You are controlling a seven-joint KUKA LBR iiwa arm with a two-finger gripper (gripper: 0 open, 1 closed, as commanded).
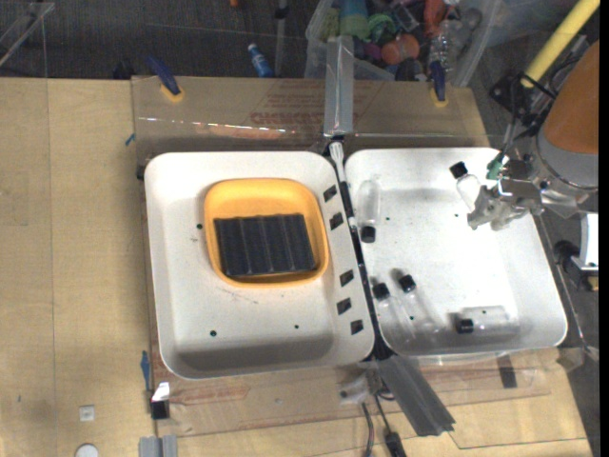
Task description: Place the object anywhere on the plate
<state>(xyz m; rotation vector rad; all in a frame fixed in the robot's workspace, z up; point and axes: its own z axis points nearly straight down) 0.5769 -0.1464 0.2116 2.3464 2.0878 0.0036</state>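
Observation:
An orange-yellow plate [265, 196] lies in the left bin [181, 331]. A black ridged rectangular object [265, 246] rests flat on the plate, covering most of its middle and front. My gripper [491, 208] hangs over the far right part of the right bin [533, 284], well away from the plate and the black object. Nothing shows in it.
Several small clear pieces with black caps are scattered in the right bin, such as one [461, 172] close to the gripper and one [476, 322] near the front wall. A black-marked divider [344, 255] separates the bins. A tub of coloured toys [400, 12] stands behind the bench.

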